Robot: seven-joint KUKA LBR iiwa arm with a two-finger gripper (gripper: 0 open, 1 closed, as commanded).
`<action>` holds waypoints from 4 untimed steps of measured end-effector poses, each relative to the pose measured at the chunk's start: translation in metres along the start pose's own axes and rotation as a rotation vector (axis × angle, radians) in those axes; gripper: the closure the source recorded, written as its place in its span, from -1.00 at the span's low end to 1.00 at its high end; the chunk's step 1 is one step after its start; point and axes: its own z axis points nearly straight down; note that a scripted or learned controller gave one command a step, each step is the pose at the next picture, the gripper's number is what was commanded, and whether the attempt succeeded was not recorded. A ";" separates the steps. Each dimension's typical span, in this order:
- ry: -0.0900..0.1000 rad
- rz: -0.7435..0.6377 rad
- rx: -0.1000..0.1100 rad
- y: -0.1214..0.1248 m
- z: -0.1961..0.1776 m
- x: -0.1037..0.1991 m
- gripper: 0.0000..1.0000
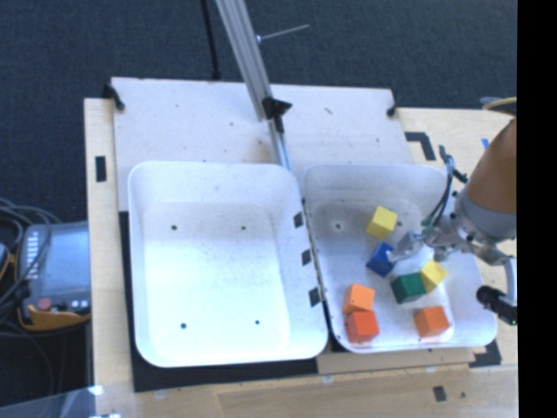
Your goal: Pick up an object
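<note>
Blocks, small coloured cubes, are what the task offers us, and all lie in the right white shallow bin point(324, 200); none is named as the one to take. From the fixed camera above, we see a yellow cube point(381, 222) toward the far side of the group, a blue cube point(380, 259) just near of it, a dark green cube point(407, 286) touching a smaller yellow cube point(433, 274) on its right, two orange cubes point(360, 298) point(363, 325) stacked close at the near left, and a third orange cube point(431, 320) at the near right. The left white shallow bin point(139, 233) sits beside it.

The two-finger gripper point(414, 245) of the grey arm point(492, 190) reaches in from the right and hangs low between the blue cube and the smaller yellow one, just far of the green. We judge it is placed there because the cluster is densest at that spot, giving a try the best odds. Whether its pincer is apart or together we cannot tell; the metal parts blur against the white floor, and we see no cube between them. We judge the pick not yet made.
</note>
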 end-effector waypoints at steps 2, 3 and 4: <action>0.000 -0.005 -0.001 0.002 -0.075 0.004 1.00; 0.001 -0.005 0.004 0.003 -0.073 0.003 1.00; 0.004 -0.008 0.006 -0.005 -0.070 0.060 1.00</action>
